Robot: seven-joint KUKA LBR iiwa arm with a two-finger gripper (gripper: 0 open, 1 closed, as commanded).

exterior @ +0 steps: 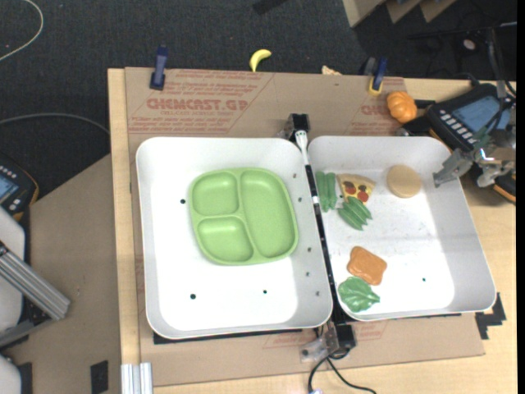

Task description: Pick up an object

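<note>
The hand (453, 169) sits at the right bin's (459, 245) far right edge; I cannot tell if it is open. The round cookie (404, 180) is nearest: drop straight over it.

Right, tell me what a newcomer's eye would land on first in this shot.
The bright green divided plate stands out first, lying in the middle of the left bin. Next come the toy foods scattered in the right bin: a pizza slice beside green pods, a tan round piece, and an orange piece above a green leaf. The gripper sits at that bin's upper right rim.
</note>
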